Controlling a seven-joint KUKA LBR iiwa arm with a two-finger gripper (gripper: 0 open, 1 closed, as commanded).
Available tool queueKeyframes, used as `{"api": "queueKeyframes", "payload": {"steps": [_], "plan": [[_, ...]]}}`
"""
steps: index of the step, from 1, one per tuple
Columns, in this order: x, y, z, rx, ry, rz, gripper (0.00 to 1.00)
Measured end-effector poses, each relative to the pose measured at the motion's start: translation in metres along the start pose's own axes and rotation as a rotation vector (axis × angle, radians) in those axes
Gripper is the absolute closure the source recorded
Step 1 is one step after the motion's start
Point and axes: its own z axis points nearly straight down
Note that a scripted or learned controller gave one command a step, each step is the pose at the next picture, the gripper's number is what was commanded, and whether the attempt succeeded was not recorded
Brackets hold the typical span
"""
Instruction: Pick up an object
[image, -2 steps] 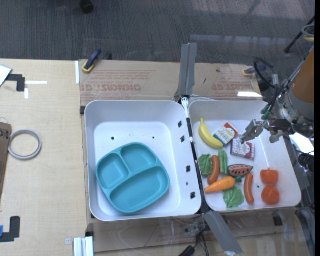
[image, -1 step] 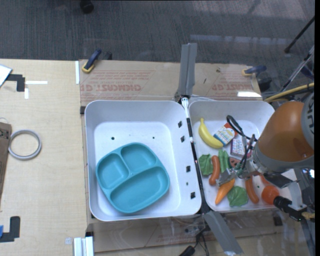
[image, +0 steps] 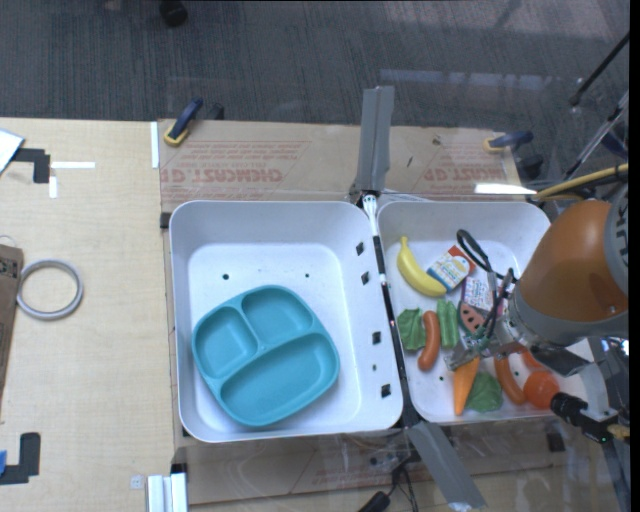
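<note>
The right bin (image: 395, 250) holds several toy foods. A yellow banana (image: 418, 270) lies at its back left, beside a small printed carton (image: 449, 268). Nearer the front lie a red sausage (image: 431, 341), a green leaf (image: 410, 327), a green cucumber (image: 447, 323) and an orange carrot (image: 464, 382). The arm's orange band (image: 575, 262) covers the bin's right half. My gripper (image: 487, 335) hangs low over the pile, just above the carrot's top and next to a watermelon slice (image: 472, 318). Nothing is visibly lifted.
A blue divided plate (image: 265, 352) lies in the left bin (image: 185, 300). A roll of tape (image: 47, 288) sits on the wooden bench at the left. A pink packet (image: 478, 292) and a black loop (image: 473, 250) lie behind the gripper.
</note>
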Motion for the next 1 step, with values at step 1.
{"api": "queueKeyframes", "payload": {"steps": [1], "plan": [[0.0001, 0.0821, -0.0883, -0.002, -0.003, -0.041, 1.0]]}}
